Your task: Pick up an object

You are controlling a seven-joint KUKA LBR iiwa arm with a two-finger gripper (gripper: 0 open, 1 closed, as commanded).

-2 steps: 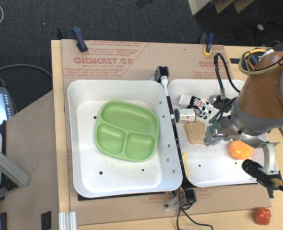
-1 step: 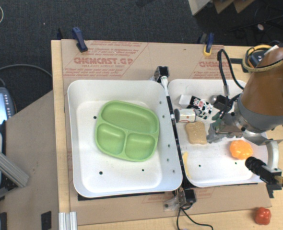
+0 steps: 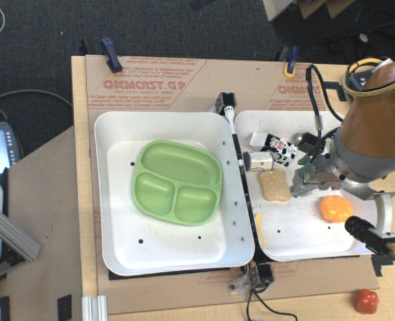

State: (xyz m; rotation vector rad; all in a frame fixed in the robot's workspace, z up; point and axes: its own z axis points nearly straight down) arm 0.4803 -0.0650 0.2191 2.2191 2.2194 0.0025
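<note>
My gripper [image 3: 303, 179] hangs low over the middle of the right bin [image 3: 298, 246], under the grey wrist and orange band. Just left of it lies a tan, bread-like piece [image 3: 274, 186]. An orange, rounded object [image 3: 335, 208] sits just to the gripper's lower right. Farther back lie a white cylinder with a dark end [image 3: 258, 160], a black-and-white spotted item [image 3: 282, 150] and a small white piece [image 3: 258, 139]. I see nothing between the gripper and the bin floor that it clearly holds.
The left bin [image 3: 117, 233] carries a green divided plate [image 3: 177, 182]. A red object [image 3: 366, 301] lies on the bench outside the right bin, at the front right. Blue and yellow clamps hold the board's far edge.
</note>
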